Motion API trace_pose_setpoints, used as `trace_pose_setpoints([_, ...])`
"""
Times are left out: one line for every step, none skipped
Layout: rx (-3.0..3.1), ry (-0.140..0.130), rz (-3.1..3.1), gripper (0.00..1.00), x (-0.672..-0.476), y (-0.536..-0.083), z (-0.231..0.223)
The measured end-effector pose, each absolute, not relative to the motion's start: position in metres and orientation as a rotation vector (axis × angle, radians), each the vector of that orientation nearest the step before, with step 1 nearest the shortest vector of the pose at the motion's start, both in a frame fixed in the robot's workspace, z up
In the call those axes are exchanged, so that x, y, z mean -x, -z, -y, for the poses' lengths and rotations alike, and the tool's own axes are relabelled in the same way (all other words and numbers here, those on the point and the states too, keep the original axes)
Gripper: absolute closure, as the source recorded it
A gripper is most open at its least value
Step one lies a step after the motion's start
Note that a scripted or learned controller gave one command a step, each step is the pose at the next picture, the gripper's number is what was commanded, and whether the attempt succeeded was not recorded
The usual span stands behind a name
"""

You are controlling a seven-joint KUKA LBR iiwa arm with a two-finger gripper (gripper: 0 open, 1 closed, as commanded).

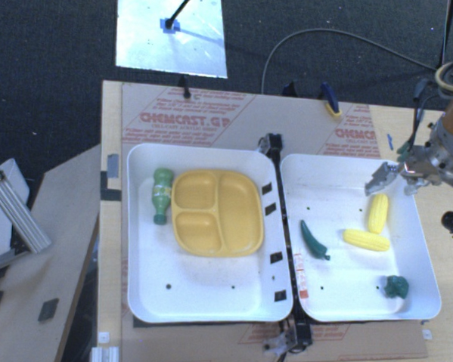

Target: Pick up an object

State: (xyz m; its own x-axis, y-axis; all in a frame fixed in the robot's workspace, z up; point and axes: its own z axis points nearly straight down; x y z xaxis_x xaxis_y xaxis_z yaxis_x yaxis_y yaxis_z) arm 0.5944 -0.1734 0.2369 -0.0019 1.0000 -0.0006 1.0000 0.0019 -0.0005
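The right bin (333,307) holds two yellow corn cobs, one lying lengthwise (377,212) and one lying crosswise (366,240) just below it. A dark green pepper (313,241) lies near the bin's left wall, and a small green broccoli piece (396,287) sits in the front right corner. My gripper (394,184) hangs at the bin's far right, just above the top end of the lengthwise cob. It is open, its fingers spread with nothing between them.
The left bin (141,285) holds a yellow divided plate (213,212) and a green bottle (161,195) lying beside the plate's left edge. A black divider (279,217) runs between the bins. A blue clamp (331,99) sits on the board behind.
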Motion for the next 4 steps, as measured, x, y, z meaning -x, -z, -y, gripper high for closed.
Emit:
trace_pose_setpoints([-2.216,0.001,-2.228,0.0,-0.6,-0.185,0.164])
trace_pose_setpoints([-2.219,0.0,-2.223,0.0,-0.595,-0.133,0.173])
trace_pose_setpoints([-2.215,-0.003,-2.221,1.0,-0.596,-0.145,0.173])
trace_pose_setpoints([-2.216,-0.005,-2.217,1.0,-0.592,-0.207,0.179])
